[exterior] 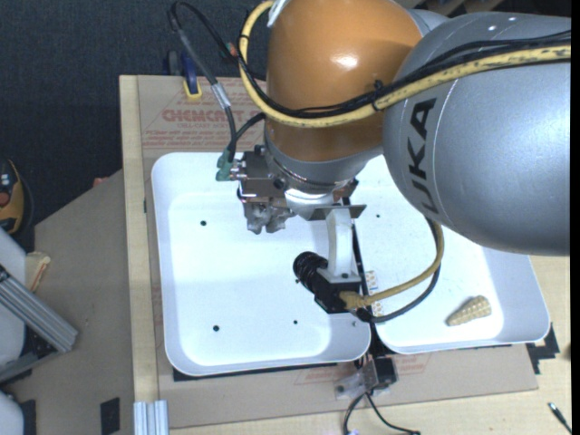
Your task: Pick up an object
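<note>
Starting at the left, the left bin [217, 288] has a bare white floor with a few small dark dots and nothing I can pick out as graspable. Moving in, the arm [471, 125] sweeps across from the right, its orange band [335, 53] bulging over the middle of the frame, and the jaws [265, 217] hang below it over the upper middle of that left bin. They are half tucked under the wrist, so I cannot tell whether they are open or closed, and nothing is seen between them. Just right of them, a black fitting with a yellow cable [412, 284] dangles near the divide between the bins; that looks like part of the rig, not a target.

Further right, over in the right bin [517, 329], there it is: a small cream ridged cone-shaped object [468, 311] lying flat near the front right corner, well apart from the jaws.

So the score at this moment, by my reading: nothing lifted yet. The pick is not done; the jaws sit over the wrong bin for that cone, and a move across, a descent and a grasp all remain.
</note>
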Motion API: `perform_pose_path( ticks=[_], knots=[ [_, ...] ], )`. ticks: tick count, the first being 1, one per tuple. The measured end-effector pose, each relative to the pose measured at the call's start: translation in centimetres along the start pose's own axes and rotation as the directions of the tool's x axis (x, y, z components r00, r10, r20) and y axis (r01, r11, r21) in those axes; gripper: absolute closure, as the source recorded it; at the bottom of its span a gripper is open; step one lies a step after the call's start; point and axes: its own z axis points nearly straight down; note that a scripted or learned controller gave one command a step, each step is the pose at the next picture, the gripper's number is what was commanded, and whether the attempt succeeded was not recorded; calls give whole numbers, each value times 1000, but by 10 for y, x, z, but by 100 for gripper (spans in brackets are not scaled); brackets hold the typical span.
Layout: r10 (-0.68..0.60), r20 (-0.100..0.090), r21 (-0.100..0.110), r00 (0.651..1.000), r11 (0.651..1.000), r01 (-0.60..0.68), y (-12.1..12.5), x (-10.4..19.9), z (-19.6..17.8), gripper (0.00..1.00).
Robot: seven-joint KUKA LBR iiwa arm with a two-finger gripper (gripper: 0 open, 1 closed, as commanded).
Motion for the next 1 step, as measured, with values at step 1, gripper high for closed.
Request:
perform_pose_path(
  ticks=[1],
  knots=[
    [-4, -11, -30, 1000, 1000, 3, 44, 9, -116, 100]
  ],
)
